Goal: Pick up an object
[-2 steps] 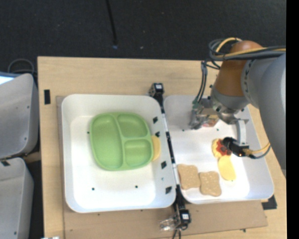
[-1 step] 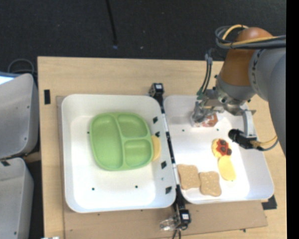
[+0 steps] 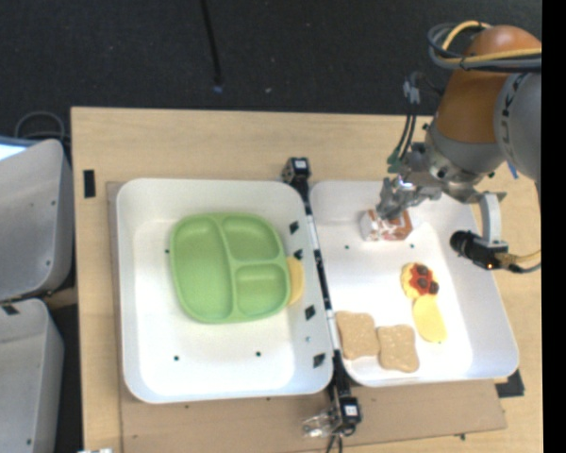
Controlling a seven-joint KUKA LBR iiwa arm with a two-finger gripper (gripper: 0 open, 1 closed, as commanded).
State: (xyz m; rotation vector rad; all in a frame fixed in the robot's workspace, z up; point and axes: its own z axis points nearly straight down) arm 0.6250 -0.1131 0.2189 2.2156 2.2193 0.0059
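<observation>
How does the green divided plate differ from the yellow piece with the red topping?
The green divided plate lies in the left bin; the yellow piece with the red topping lies in the right bin. The plate is far larger. The plate is plain green, the yellow piece red-topped. Both lie flat.

grey KUKA arm point(image 3: 509, 111) | orange rounded band point(image 3: 476, 88) above wrist | looped grey and yellow cables point(image 3: 453, 38) on top | metal pincer point(image 3: 393, 204)

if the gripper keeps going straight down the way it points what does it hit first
Most likely the small red-and-white object lying in the right white bin, directly under the gripper; depth is unclear, so it may already touch.
</observation>
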